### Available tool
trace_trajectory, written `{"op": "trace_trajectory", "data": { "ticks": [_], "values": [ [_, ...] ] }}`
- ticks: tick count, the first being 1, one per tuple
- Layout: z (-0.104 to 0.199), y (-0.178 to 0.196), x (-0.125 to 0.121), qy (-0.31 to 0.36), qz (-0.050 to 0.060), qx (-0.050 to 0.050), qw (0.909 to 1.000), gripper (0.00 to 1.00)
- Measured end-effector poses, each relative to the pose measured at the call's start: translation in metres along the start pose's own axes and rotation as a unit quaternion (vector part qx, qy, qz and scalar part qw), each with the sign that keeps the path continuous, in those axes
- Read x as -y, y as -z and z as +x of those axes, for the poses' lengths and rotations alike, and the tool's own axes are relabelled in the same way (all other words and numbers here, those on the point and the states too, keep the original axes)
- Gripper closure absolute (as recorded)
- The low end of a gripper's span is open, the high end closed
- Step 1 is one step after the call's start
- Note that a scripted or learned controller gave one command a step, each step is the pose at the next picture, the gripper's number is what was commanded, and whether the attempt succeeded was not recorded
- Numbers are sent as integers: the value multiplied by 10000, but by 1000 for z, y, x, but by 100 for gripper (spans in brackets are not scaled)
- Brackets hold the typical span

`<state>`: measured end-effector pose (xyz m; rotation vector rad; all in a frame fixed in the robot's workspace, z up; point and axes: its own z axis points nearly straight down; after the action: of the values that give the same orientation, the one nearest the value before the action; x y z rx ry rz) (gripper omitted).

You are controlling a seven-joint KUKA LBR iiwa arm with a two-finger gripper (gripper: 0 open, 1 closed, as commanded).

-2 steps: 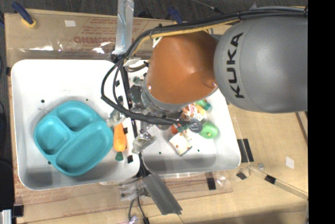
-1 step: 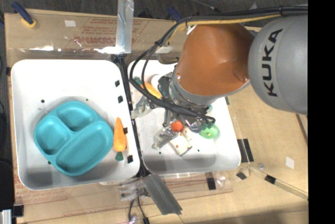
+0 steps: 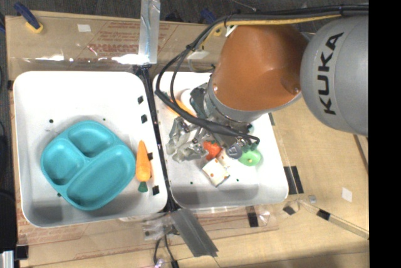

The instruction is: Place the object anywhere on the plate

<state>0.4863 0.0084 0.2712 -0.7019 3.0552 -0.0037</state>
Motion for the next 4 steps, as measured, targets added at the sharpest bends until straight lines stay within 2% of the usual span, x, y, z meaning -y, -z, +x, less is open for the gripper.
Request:
{"op": "trace_trajectory", "data": {
  "ticks": [1,2,3,4],
  "values": [
    [-2,11,30,1821,-10,-10,9833,100],
    [-19,2,7,2980,-23,-14,9546,100],
    [34,-4,103,4467,-18,-11,8947,100],
    [67,4,123,5503,-17,-2,8350,100]
  ]
}}
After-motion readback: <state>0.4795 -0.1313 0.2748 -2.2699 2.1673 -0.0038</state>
